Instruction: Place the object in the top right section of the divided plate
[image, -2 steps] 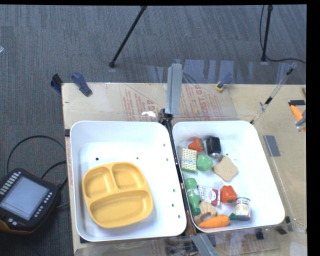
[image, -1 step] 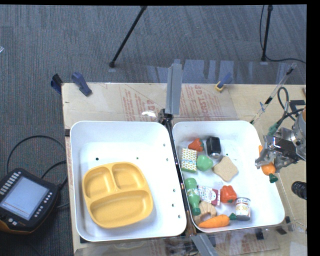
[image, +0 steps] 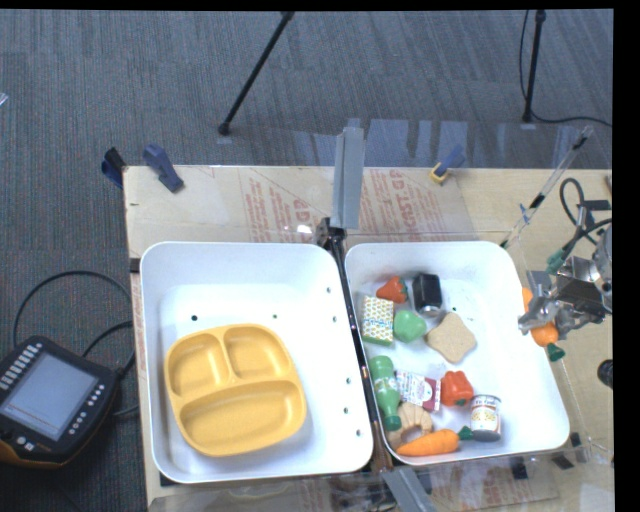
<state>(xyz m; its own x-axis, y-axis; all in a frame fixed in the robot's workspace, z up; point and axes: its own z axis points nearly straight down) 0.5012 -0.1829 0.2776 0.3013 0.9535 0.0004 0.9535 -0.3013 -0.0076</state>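
Lying nearest, right of the plate (image: 240, 412): carrot (image: 432, 443) and jar (image: 485, 416), in the right bin (image: 520, 270). Sitting in the left bin (image: 160, 270): the yellow plate itself, split into three sections. Hanging well right of the plate, past the toy heap, at the right bin's outer rim: gripper (image: 556, 318), touching an orange-and-green piece (image: 546, 336). Parted or clamped on that piece: impossible to tell. Stretching beyond the plate: bench (image: 250, 200).

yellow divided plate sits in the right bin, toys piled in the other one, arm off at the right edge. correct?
One slip: the camera view shows the yellow divided plate in the left bin, not the right. The toys are piled in the right bin. The arm's gripper is at the right edge, as you said.
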